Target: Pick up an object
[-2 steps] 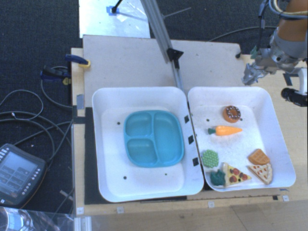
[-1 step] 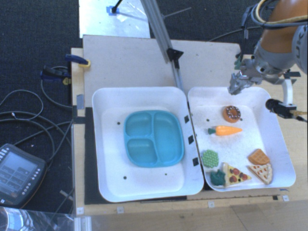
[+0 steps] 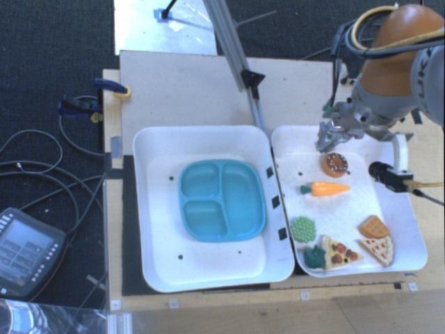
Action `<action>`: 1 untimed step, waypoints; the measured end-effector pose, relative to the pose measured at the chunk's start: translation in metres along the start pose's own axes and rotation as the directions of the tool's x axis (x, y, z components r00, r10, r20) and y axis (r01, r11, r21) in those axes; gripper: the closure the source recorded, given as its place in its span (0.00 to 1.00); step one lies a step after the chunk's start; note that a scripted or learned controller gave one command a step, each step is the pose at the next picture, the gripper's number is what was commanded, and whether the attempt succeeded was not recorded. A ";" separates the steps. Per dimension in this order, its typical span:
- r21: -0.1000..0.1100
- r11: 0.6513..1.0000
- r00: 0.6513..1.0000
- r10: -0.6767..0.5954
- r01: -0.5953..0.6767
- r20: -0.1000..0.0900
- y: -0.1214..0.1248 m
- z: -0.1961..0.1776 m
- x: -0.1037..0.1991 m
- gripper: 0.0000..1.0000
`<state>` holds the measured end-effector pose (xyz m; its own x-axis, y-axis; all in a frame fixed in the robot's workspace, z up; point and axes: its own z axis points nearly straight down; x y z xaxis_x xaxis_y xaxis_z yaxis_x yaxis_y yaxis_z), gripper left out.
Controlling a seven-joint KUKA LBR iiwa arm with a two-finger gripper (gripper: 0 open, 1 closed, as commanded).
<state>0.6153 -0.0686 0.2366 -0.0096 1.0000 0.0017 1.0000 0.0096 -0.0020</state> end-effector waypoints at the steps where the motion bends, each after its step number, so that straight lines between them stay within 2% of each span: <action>1: -0.001 1.000 1.000 -0.002 0.002 -0.001 -0.025 -0.009 0.049 1.00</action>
<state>0.5898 -0.0195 0.2462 -0.0112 0.9999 0.0027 0.9999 0.0112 -0.0007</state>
